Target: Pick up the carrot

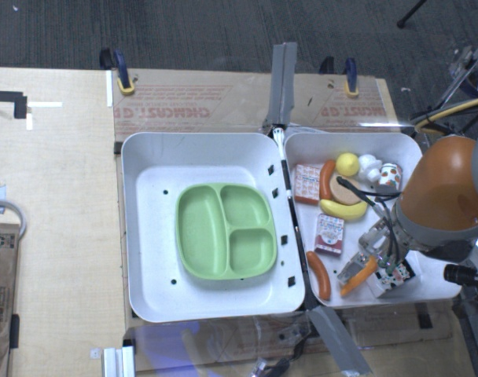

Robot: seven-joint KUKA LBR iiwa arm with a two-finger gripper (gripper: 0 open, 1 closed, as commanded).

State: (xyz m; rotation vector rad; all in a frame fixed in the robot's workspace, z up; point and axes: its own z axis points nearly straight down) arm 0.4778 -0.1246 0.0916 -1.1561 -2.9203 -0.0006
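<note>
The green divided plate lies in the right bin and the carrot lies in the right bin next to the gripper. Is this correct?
One point is wrong: the green divided plate lies in the left bin, not the right one. The camera view shows this. The rest stands: the carrot lies in the right bin, next to the gripper.

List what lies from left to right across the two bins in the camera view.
Green divided plate → sausage → small red-and-white box → carrot by the gripper → orange-banded arm.
</note>
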